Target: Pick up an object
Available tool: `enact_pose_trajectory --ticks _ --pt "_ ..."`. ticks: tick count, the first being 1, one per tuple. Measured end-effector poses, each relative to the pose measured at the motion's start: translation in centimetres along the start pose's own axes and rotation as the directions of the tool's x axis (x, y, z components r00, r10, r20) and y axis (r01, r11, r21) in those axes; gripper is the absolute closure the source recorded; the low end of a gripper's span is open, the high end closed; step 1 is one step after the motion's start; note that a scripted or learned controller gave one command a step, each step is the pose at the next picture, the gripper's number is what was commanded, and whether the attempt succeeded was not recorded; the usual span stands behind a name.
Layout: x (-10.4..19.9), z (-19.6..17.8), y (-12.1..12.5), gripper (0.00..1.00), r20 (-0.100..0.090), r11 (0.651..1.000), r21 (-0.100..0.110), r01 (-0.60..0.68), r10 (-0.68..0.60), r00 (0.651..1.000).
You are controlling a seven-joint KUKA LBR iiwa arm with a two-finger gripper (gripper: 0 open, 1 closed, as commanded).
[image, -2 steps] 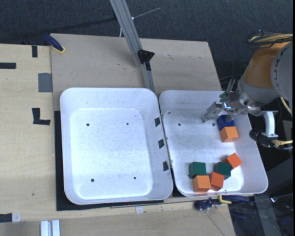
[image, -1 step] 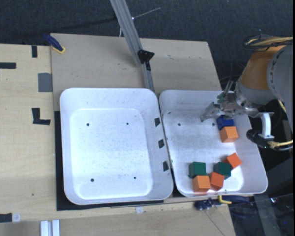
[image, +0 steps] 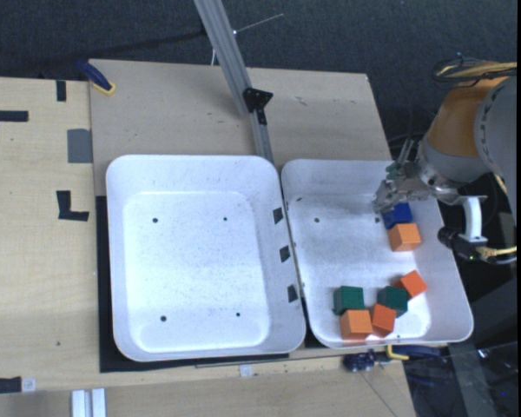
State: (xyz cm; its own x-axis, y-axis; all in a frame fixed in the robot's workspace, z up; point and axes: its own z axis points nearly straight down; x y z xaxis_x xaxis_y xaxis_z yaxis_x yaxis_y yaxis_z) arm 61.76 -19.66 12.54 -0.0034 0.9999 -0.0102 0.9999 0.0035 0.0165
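The right bin (image: pixel 330 241) holds several small blocks. A blue block (image: pixel 398 215) lies near its upper right with an orange block (image: pixel 405 237) touching it just below. My gripper (image: pixel 391 195) hangs at the blue block's upper left edge, right over it. Near the bin's front edge sit a green block (image: pixel 349 298), an orange block (image: pixel 357 323), another orange block (image: pixel 383 319), a dark green block (image: pixel 393 299) and an orange block (image: pixel 412 283). Nothing shows between the fingers.
The left bin (image: pixel 195 254) stands beside the right one. A grey metal pole (image: pixel 230 55) slants down from the top to the bins' shared upper edge. The arm's orange band (image: pixel 456 124) is at the right. Tape marks lie on the bench at left.
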Motion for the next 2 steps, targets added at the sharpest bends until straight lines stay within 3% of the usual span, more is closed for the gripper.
enact_pose_trajectory --ticks 1,2 --pt "-0.2 -4.3 0.5 1.0 -0.009 1.0 0.014 -0.001 0.002 1.0" --pt "-0.4 -10.7 0.5 1.0 -0.008 1.0 0.011 -0.001 0.001 1.0"
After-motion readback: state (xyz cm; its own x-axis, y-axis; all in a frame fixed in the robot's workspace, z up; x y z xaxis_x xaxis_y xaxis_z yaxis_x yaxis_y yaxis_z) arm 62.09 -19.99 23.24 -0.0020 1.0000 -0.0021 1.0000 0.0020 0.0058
